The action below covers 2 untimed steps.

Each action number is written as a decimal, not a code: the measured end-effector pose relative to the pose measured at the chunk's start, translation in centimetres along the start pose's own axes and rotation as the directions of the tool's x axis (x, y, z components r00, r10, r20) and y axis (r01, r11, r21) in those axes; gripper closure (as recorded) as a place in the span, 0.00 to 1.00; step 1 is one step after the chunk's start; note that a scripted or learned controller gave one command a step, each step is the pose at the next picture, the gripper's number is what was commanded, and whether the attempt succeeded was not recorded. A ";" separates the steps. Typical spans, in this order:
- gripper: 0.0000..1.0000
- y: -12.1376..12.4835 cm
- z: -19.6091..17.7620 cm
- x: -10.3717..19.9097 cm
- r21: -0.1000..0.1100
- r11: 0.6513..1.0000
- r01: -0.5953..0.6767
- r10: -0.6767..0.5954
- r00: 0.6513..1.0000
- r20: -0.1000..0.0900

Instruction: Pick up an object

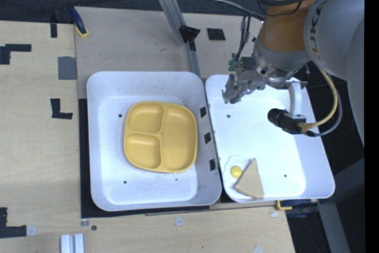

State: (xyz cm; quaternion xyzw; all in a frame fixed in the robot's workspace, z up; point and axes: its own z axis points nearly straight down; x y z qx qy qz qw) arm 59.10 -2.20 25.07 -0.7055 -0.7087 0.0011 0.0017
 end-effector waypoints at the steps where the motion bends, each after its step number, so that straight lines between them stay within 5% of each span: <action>1: 1.00 -1.7 1.8 5.8 0.001 1.000 0.002 -0.002 1.000 0.000; 2: 1.00 -3.4 1.8 11.7 0.000 1.000 0.002 -0.002 1.000 0.000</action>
